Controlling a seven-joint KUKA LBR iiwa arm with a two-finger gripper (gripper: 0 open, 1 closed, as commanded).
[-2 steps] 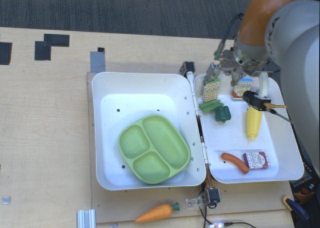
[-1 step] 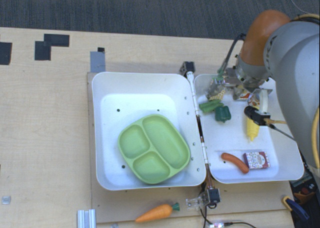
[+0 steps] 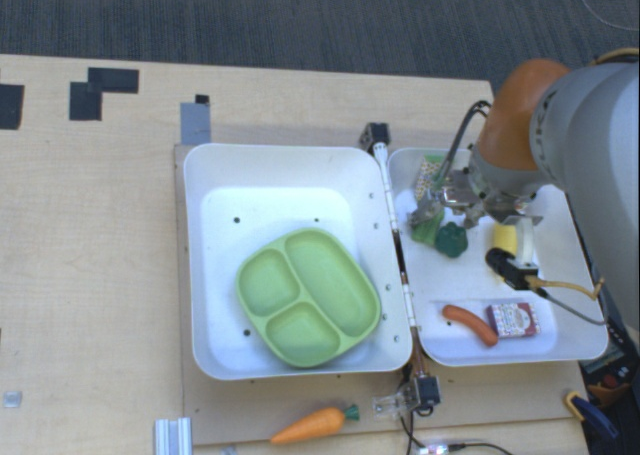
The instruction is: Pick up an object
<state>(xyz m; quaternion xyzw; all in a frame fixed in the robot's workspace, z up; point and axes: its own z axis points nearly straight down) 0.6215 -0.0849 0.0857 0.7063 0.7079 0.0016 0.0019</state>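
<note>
Gripper [image 3: 437, 211] hangs over green toy [image 3: 449, 240] near right bin's [image 3: 575, 348] left wall.

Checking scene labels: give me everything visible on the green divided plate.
The green divided plate is pale green, looks like matte plastic, a rounded rectangle with three compartments: one long section on the right, two smaller on the left. It lies flat, face up, turned at a diagonal, in the left white bin, toward its front and right side. All three compartments hold nothing. It rests on the bin floor; its lower right edge sits close against the bin's wall.
</note>
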